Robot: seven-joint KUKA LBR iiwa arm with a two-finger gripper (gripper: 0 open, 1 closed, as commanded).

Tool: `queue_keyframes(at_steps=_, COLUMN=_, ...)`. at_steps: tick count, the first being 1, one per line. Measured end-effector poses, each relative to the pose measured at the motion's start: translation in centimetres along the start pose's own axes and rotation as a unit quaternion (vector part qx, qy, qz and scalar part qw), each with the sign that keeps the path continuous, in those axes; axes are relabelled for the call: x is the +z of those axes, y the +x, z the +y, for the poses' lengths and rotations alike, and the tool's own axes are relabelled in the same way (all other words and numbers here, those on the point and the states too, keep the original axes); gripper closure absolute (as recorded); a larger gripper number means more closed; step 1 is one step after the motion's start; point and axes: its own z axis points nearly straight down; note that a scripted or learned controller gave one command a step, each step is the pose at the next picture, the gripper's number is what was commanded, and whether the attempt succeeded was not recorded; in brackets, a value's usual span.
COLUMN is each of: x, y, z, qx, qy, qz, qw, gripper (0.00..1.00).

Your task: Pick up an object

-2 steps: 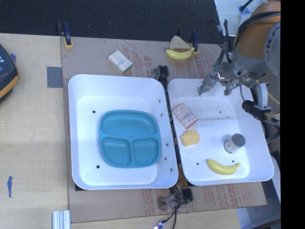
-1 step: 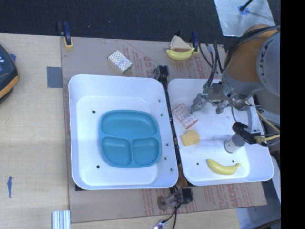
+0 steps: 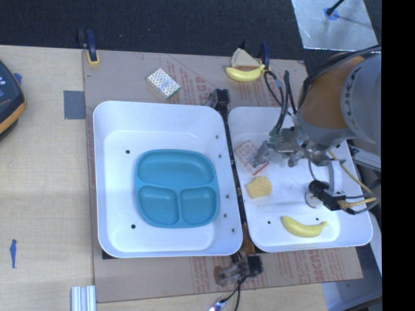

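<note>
Across the counter (image 3: 45, 173) I log two white bins. Left bin (image 3: 110, 128): one blue divided plate (image 3: 176, 188). Right bin (image 3: 353, 235): a small packet with red print (image 3: 246, 153), too blurred for me to read; a yellow block (image 3: 259, 187); a banana (image 3: 303, 227) near the front wall. Outside, behind the bins: a second banana (image 3: 245, 73) and a patterned packet (image 3: 163, 82), no legible writing. My claw (image 3: 264, 155) hangs over the right bin, just right of the red-print packet and touching or nearly touching it; whether it is clenched or released I cannot tell.
</note>
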Motion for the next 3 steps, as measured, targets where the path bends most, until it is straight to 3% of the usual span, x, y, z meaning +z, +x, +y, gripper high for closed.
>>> queue_keyframes(at_steps=1, x=2.3, y=-3.2, z=5.2, qx=0.0, qy=-0.001, qz=0.0, qw=1.0, gripper=0.0)
queue_keyframes(at_steps=2, x=2.4, y=-1.2, z=3.3, qx=-0.001, qy=0.0, qz=0.0, qw=1.0, gripper=0.0)
queue_keyframes(at_steps=3, x=2.4, y=0.4, z=-0.8, qx=0.001, qy=0.0, qz=0.0, qw=1.0, gripper=0.0)
